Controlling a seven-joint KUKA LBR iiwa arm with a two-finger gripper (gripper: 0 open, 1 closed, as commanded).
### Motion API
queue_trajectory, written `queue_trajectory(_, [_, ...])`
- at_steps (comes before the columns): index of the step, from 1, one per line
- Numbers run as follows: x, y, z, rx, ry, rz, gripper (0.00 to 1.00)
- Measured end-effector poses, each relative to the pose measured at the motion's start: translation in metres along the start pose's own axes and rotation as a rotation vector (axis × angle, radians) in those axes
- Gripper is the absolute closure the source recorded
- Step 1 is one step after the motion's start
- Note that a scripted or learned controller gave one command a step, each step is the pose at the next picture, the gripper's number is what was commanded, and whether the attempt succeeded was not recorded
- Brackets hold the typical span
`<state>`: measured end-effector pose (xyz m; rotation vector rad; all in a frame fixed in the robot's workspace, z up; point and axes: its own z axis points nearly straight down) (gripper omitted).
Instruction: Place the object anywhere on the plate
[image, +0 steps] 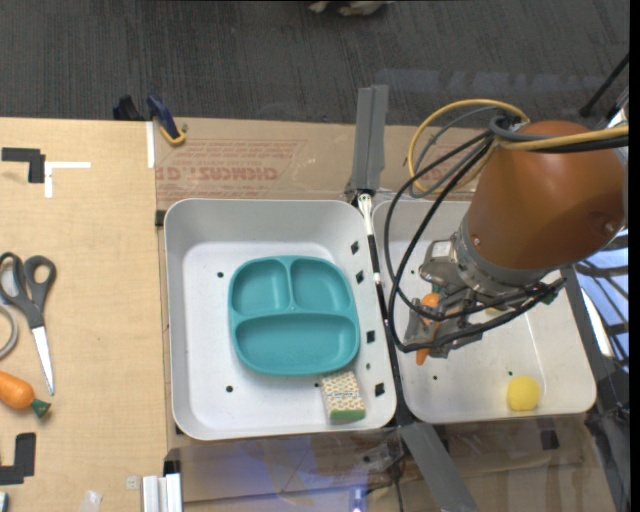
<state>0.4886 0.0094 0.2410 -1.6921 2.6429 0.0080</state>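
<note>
A teal plate (294, 316) with three compartments lies in the left bin (190, 300), and nothing rests on it. My gripper (436, 322) hangs low over the left part of the right bin (560, 405), mostly hidden under the arm's orange wrist band (545, 195) and its cables. Small orange pieces (423, 352) show just below the gripper; I cannot make out what they belong to. A yellow ball (523, 392) lies on the right bin's floor near the front, to the right of the gripper. A yellow-and-green sponge block (343, 397) sits in the left bin, touching the plate's front right corner.
The divider between the bins (378, 310) runs just left of the gripper. On the bench to the left lie scissors (30, 310) and a toy carrot (18, 392). Black and yellow cables (450, 150) loop from the arm over the right bin.
</note>
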Motion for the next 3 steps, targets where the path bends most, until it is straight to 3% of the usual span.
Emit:
queue_trajectory(1, [-0.094,-0.02,-0.004,0.003,0.002,0.131,1.0])
queue_trajectory(2, [-0.133,0.032,-0.089,0.004,0.001,0.058,1.0])
queue_trajectory(3, [-0.132,0.032,-0.088,0.003,0.002,0.059,0.0])
